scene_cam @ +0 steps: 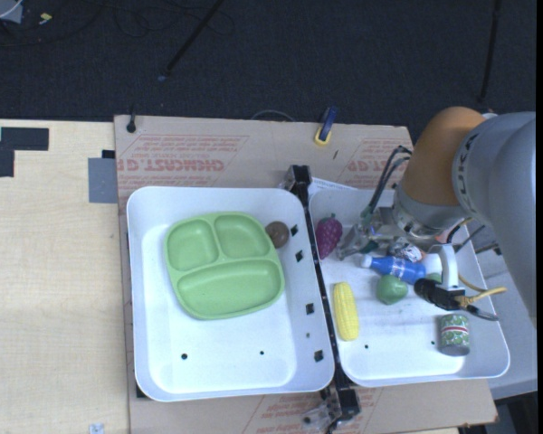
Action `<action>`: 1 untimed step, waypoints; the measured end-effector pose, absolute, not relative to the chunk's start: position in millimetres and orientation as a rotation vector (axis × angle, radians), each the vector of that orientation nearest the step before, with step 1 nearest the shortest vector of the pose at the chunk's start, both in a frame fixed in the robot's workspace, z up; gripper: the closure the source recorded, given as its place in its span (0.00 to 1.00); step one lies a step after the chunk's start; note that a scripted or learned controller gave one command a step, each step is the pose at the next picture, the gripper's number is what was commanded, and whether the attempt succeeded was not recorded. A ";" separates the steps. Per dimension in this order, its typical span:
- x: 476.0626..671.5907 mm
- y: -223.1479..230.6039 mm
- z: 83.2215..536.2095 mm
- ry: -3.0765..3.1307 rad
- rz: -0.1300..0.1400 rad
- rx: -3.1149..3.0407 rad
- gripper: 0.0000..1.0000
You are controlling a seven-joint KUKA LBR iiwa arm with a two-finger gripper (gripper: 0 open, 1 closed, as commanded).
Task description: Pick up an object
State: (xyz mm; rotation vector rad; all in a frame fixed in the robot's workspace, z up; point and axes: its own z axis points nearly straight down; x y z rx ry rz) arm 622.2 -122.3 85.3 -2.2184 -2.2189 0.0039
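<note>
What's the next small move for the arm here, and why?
Probably a short descent straight down. The gripper sits low in the right bin between the purple grapes and the blue tube, with nothing visibly between its fingers, so no pick is confirmed yet.

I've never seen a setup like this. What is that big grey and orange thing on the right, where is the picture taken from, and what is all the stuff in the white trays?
This is one picture from a camera fixed above a bench, looking down at a slant. The grey machine with the orange band is a robot arm reaching in from the right; its gripper is low in the right white bin. That bin contains a purple bunch of toy grapes, a yellow toy corn cob, a blue and white tube, a green rounded toy and a small patterned can. The left white bin holds a green divided plate and a small brown ball. I cannot tell whether the gripper holds anything.
</note>
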 end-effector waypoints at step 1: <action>622.8 -123.0 97.6 -2.217 0.002 -2.222 1.00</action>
